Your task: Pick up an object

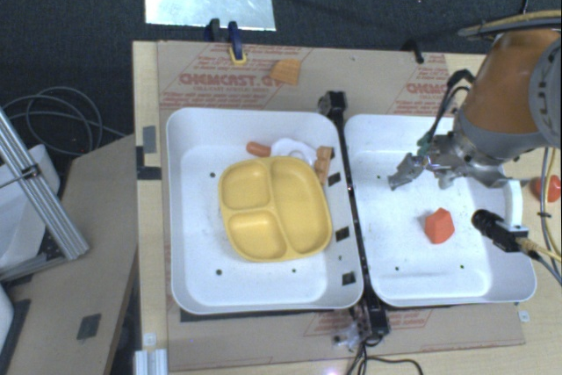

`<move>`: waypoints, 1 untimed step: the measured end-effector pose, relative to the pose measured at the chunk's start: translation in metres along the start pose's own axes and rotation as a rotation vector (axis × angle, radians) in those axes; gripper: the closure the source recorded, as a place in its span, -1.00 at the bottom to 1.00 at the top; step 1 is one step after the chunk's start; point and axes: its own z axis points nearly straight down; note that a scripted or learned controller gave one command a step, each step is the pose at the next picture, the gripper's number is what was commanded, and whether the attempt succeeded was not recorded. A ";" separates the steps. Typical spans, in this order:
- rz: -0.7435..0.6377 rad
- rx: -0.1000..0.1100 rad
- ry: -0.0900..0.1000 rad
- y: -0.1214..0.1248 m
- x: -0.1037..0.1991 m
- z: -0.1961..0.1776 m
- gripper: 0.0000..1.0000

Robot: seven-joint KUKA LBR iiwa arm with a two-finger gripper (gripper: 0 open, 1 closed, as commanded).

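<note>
Left bin: holds a yellow divided plate with three compartments; a small orange sausage-shaped piece, a white item and a tan block sit just behind the plate.
Right bin: holds one orange object, right of its centre.
Orange object: small, blocky, bright orange-red, lying alone on the white floor.
Claw: above the right bin, up and left of the orange object, apart from it; its opening cannot be judged.
Worktop: a tan piece lies behind the bins.
</note>
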 end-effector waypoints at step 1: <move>0.008 0.002 -0.002 -0.009 -0.074 0.029 -1.00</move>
